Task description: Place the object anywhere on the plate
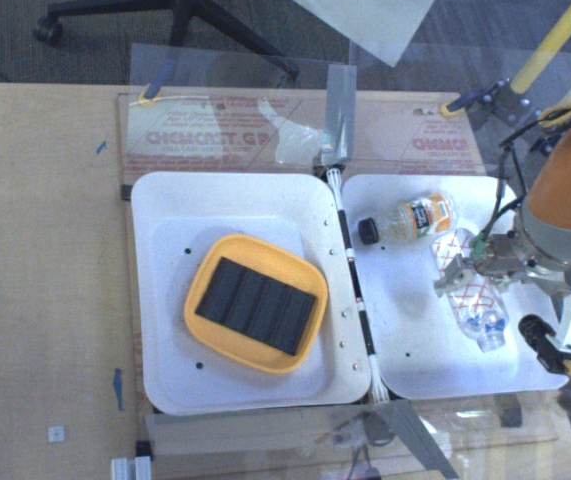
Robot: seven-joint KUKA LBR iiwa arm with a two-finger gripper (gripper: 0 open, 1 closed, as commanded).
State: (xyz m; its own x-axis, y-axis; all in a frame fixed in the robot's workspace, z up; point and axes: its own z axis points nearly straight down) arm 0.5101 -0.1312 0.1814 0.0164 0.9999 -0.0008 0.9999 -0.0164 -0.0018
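Observation:
A yellow plate (201, 290) with a dark ridged slab on it lies in the left bin (155, 208). In the right bin (405, 338) lies a clear plastic bottle (481, 316) with a red and blue label, its length running from upper left to lower right. A small bottle (420, 217) with an orange label and a black cap (367, 231) lies at the bin's back. My gripper (453, 270) hangs over the upper left end of the clear bottle, reaching in from the right. The bottle's top end is partly hidden under it.
The ridge between the two bins (353, 278) runs between the plate and the bottles. Clear plastic sheeting and tape (305, 133) lie behind the bins. A yellow pole (557, 36) and cables stand at the back right.

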